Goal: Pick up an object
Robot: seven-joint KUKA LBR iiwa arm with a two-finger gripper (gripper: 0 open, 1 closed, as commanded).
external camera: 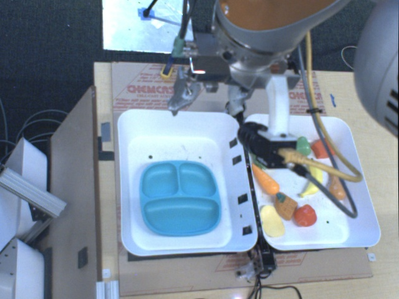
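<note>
My gripper (207, 101) hangs open over the back edge of the left bin (134, 136), nothing between its fingers (181, 98). A blue divided plate (181, 198) lies in that bin. The right bin (358, 229) holds toy food: an orange carrot (267, 180), a red tomato (305, 215), a pale yellow piece (272, 221), a brown piece with a green top (285, 205), a yellow banana (313, 182), a green piece (303, 146), a red-orange piece (321, 149) and a second orange piece (336, 189). The gripper is to the left of and behind all of the food.
The arm's wide orange band (280, 5) covers the top of the view. A yellow cable (324, 161) and a black cable (340, 198) loop over the right bin's food. The bins rest on cardboard (143, 89). A metal sheet (140, 14) lies behind the bench.
</note>
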